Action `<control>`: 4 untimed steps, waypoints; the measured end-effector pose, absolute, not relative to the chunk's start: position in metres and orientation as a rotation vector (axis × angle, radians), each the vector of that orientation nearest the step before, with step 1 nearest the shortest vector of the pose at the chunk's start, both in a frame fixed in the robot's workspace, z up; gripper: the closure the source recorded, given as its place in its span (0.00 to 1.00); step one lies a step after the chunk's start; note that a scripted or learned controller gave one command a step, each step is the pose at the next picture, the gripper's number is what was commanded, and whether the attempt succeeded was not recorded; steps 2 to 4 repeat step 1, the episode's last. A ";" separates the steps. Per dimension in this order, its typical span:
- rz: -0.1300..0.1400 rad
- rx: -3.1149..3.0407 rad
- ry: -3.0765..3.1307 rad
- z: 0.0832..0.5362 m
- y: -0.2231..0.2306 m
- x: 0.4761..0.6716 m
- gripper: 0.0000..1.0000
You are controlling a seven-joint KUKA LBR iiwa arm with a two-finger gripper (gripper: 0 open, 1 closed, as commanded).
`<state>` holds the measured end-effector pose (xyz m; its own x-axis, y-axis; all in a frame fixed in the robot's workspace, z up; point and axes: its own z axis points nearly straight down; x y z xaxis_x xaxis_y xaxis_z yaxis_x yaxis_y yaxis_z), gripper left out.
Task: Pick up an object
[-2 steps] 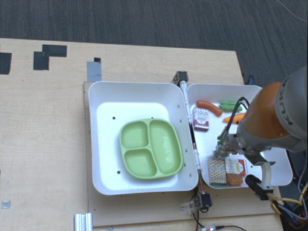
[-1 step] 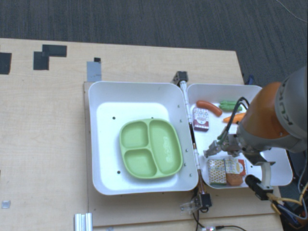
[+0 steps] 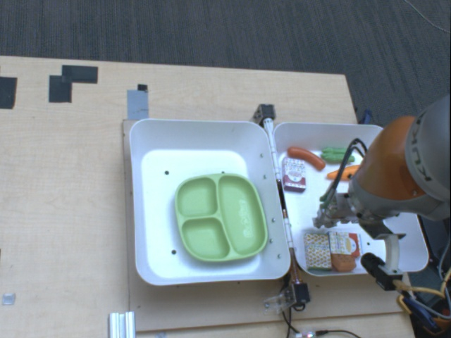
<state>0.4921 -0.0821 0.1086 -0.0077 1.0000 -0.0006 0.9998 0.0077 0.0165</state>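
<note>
Fingers [image 3: 323,220] hang at the end of the grey and orange arm [image 3: 394,174], low over the right bin [image 3: 417,255], and from this slant I cannot tell whether they are apart or together; nothing can be seen between them. Just below them and towards the near rim lies a flat checked packet [image 3: 318,251], with an orange and white packet [image 3: 344,249] touching it on the arm's side. Further off, towards the far rim, sit a small dark red carton [image 3: 294,174], a red sausage [image 3: 305,157], a green pod [image 3: 337,153] and an orange carrot [image 3: 341,172], partly hidden by the arm. Across the divider from the fingers, the left bin [image 3: 151,189] holds a green divided plate [image 3: 220,217], and both bins rest on the pale worktop [image 3: 63,189]. The checked packet looks like the nearest candidate. I judge it light, thin and somewhat soft, likely with a slick wrapper, so it may buckle or slide instead of lifting. Lying flat, it offers little height to pinch. The better hold seems to be across its narrow width, at the edge away from its neighbour, pressing down to the bin floor before closing. The carton looks stiffer and stands proud of the floor, so it may be the easier thing to grip across its short sides.
</note>
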 end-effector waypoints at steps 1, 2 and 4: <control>0.018 2.205 2.221 0.108 -0.082 0.492 0.00; 0.018 2.205 2.221 0.108 -0.082 0.492 0.00; 0.018 2.205 2.221 0.108 -0.082 0.492 0.00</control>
